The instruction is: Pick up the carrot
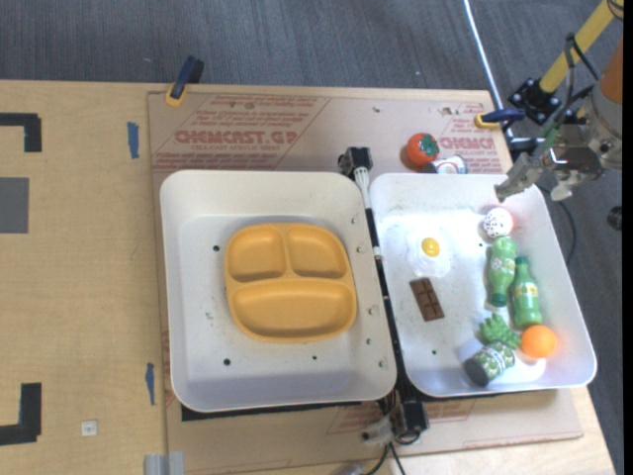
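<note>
At the far right edge of the right bin (569,265), the gripper (521,178) is hovering over the rim, clear of the toys. Can't tell if it's open or closed, and nothing is showing in it. The carrot (539,341), my read on the orange piece, is sitting in the bin's near right corner, touching the green bottles (514,283) and well apart from the gripper. The crowding is making a clean grasp tight. The yellow tray (290,280) is lying in the left bin (188,295), out of the way.
</note>
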Action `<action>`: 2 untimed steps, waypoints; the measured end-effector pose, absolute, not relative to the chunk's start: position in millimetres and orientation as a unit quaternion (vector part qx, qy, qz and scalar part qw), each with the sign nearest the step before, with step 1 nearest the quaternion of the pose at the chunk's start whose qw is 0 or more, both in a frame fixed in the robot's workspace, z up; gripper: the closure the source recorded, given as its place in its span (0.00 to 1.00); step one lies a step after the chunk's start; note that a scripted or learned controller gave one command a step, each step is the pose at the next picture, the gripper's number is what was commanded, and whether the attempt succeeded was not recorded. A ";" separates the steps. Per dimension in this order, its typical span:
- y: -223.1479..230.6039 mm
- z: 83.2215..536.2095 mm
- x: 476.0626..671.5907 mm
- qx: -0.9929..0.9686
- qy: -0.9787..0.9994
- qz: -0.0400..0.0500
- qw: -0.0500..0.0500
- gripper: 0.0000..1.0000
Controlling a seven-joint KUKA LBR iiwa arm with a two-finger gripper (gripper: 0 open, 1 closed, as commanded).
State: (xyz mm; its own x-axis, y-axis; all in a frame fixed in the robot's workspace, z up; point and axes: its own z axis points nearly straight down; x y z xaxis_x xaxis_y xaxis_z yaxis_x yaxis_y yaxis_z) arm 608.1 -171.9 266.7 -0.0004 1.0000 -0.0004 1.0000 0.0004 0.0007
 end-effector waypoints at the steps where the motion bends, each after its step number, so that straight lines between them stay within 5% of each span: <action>1: -143.7 155.5 608.5 0.795 0.607 -0.001 -0.002 0.00; 2: -92.5 87.2 617.0 0.818 0.575 0.002 0.001 0.00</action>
State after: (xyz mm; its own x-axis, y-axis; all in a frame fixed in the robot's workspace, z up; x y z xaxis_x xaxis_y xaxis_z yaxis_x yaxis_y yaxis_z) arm 617.0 -92.5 87.2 0.3388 0.9409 0.0015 0.9409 -0.3388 0.0035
